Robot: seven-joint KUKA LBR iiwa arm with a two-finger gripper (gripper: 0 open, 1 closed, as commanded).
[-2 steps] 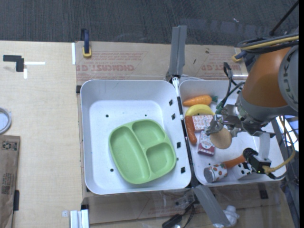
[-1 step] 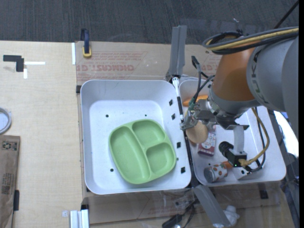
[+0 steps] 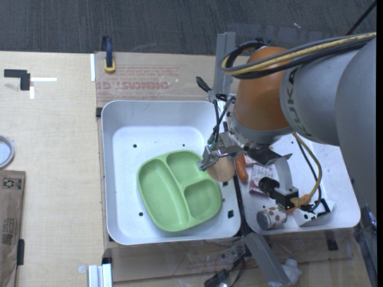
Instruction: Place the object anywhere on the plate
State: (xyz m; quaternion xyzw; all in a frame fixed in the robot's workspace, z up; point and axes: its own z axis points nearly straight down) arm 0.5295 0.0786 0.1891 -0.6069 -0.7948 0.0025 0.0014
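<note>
Clearly, main risk: the tan round object (image 3: 222, 170) hangs at the right rim of the green plate (image 3: 179, 190), so a release now could drop it off the edge.
Left bin (image 3: 119, 160): carries the plate.
Arm (image 3: 311, 88): hides much of the right bin (image 3: 341, 196).
Gripper (image 3: 210, 158): appears clamped on the tan object.
Clutter: orange item (image 3: 241, 167), packet (image 3: 260, 178), small cup (image 3: 272, 217).
</note>
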